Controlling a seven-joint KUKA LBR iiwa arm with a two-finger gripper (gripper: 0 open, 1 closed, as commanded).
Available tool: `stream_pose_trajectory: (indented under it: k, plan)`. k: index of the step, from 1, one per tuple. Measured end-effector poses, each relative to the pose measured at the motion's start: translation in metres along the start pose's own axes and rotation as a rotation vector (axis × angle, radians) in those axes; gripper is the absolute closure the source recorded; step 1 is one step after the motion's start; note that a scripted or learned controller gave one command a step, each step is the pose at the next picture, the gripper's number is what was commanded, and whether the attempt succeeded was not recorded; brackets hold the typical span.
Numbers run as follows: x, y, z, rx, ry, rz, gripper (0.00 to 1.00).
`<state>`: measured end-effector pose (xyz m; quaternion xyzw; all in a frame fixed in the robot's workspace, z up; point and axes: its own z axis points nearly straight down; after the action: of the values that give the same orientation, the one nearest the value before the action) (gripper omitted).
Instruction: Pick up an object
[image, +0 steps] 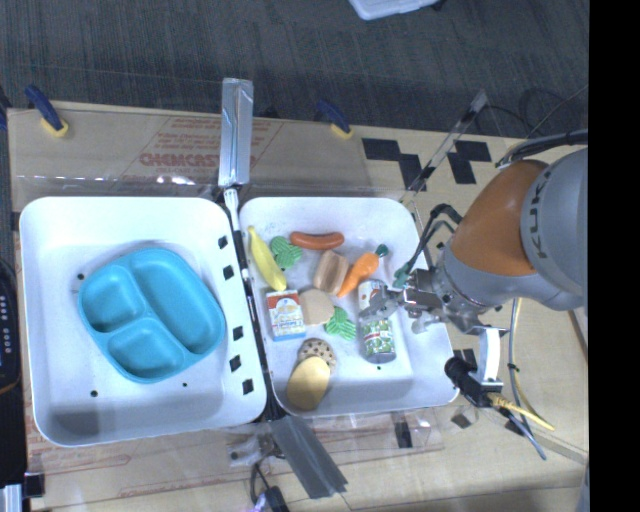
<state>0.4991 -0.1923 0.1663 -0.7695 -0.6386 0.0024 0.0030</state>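
Note:
My gripper (388, 298) reaches into the right bin (430, 385) from the right, low over its right half. Just below it in the view lies a clear jar with a green label (378, 337). An orange carrot (358, 272) sits close on its left. Further left are a bread roll (328, 270), a sausage (317, 240), a yellow banana (264, 258), a small carton (285, 315), a green leafy toy (341, 324), a cookie (315, 350) and a golden oval piece (309, 383). Whether the gripper touches the jar is unclear.
The left bin (50, 400) holds a blue divided plate (150, 312). A metal strip (236, 130) stands between the bins at the back. Cables and a black fitting (470, 375) hang by the wrist at the right bin's front right corner.

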Motion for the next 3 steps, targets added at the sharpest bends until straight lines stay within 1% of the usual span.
stream_pose_trajectory:
  k: [1, 2, 3]
  plan:
    - [0.03, 0.1, 0.069, -0.015, 0.001, 0.091, 0.0]
    - [0.002, 0.064, 0.07, -0.011, 0.002, 0.047, 0.0]
    - [0.021, 0.129, 0.071, -0.011, 0.001, 0.008, 0.0]
